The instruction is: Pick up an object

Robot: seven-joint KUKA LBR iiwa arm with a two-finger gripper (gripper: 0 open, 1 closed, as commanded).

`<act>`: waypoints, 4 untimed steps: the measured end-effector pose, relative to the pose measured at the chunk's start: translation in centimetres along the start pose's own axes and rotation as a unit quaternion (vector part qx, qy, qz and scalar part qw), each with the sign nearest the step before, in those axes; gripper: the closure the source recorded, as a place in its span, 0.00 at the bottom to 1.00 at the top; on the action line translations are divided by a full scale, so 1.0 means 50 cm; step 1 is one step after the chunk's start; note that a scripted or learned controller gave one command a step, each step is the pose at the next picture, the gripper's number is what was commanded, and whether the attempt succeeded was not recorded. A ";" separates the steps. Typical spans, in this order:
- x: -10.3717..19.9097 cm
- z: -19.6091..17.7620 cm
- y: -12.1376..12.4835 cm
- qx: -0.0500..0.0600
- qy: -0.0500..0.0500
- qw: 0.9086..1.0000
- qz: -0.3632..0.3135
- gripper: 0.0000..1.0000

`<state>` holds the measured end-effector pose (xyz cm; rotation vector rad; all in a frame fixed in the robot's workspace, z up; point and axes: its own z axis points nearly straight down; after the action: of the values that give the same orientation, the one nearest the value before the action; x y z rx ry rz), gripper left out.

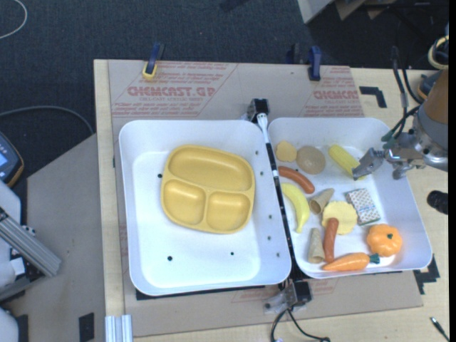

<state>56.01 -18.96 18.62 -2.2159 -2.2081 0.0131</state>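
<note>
The right bin [410, 204] holds several toy foods: a yellow corn piece [343, 159], a brown round piece [311, 159], a red sausage [296, 179], a banana [296, 204], a checkered cracker [363, 206], a small orange pumpkin [384, 240] and a carrot [347, 263]. My gripper [383, 164] hangs over the bin's upper right part, just right of the corn and above the cracker. Its fingers stand open with nothing between them.
The left bin [142, 212] carries a yellow three-compartment plate [207, 189]. A black divider rail [274, 184] runs between the two bins. Blue and yellow clamps [151, 63] sit on the board's far edge. Cables trail at the right.
</note>
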 end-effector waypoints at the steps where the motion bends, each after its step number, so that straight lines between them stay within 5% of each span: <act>1: 0.001 -0.018 0.006 -0.007 -0.002 1.000 -0.002 0.00; 3: -0.010 0.201 0.021 -0.006 -0.001 1.000 -0.002 0.00; 4: -0.011 0.175 0.022 -0.008 -0.002 1.000 -0.002 1.00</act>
<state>56.98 -19.48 9.86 -2.2223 -2.2223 -0.0005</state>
